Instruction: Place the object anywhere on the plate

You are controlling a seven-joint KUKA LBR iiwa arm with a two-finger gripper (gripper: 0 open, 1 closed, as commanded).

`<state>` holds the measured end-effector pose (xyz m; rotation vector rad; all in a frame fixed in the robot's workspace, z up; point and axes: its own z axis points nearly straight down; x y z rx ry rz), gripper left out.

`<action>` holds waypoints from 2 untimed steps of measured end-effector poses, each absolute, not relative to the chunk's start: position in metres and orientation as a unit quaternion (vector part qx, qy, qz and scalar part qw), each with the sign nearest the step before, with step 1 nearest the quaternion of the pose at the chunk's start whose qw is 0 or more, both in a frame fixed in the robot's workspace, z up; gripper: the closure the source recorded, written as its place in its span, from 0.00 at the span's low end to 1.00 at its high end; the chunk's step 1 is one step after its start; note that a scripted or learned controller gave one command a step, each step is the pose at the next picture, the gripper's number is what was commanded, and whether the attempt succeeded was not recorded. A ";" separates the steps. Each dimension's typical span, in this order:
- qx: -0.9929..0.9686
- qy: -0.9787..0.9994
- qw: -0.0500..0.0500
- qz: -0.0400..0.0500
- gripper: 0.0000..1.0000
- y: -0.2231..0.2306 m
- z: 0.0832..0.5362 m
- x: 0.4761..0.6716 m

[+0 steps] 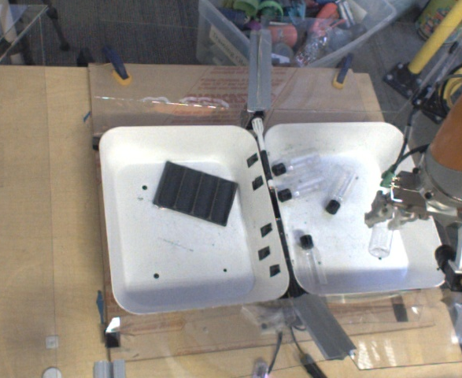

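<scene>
Clear vial (380,241) in gripper (382,220), unlabelled

Vials (309,176) crowd right bin (356,270); black plate (195,193) unobstructed.

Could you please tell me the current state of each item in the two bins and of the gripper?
Black plate: lying flat in the left bin, nothing on it.
Clear vials: lying on their sides in the right bin.
Gripper: over the right bin, a clear vial between its fingers.
</scene>
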<state>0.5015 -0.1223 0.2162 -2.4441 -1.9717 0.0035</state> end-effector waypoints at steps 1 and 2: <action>-0.815 -0.579 0.000 0.001 1.00 -0.138 0.273 0.479; -0.831 -0.556 0.000 0.001 1.00 -0.214 0.291 0.479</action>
